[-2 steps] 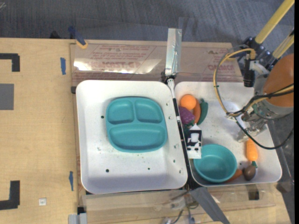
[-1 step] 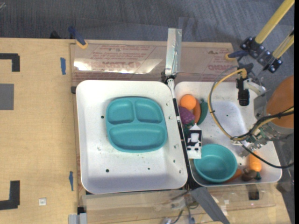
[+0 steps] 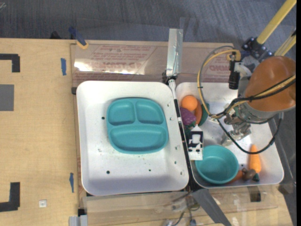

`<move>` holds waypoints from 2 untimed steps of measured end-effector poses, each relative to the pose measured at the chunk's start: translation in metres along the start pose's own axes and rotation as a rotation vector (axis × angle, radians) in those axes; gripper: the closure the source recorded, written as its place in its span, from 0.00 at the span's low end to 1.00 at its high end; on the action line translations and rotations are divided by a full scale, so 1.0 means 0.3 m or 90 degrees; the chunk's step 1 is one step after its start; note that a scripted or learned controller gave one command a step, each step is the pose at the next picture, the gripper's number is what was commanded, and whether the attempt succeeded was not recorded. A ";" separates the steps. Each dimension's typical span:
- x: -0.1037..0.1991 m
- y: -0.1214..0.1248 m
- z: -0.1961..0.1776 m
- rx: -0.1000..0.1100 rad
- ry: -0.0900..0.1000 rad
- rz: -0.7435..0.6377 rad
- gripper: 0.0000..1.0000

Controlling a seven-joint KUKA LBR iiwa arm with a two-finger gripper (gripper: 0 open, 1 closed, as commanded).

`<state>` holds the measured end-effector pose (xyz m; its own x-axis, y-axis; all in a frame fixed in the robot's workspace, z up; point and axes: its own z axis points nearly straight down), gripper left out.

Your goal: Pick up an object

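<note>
On your left, the left bin holds a teal divided plate, lying flat near its middle. Move right to the right bin: along its left edge you have an orange ball with a purple grape bunch touching it just below, and a black-and-white tag under those. A teal bowl sits upright at the near edge, with a carrot close to its right, near the right corner. The end effector hangs over the bin's middle, above the bowl; you cannot tell how its fingers stand.
</note>
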<state>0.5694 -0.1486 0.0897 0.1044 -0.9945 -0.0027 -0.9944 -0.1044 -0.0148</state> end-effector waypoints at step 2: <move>-0.017 0.273 -0.004 0.001 0.003 -0.367 1.00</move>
<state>0.4874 -0.1521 0.0898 0.6300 -0.7765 0.0111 -0.7764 -0.6301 -0.0142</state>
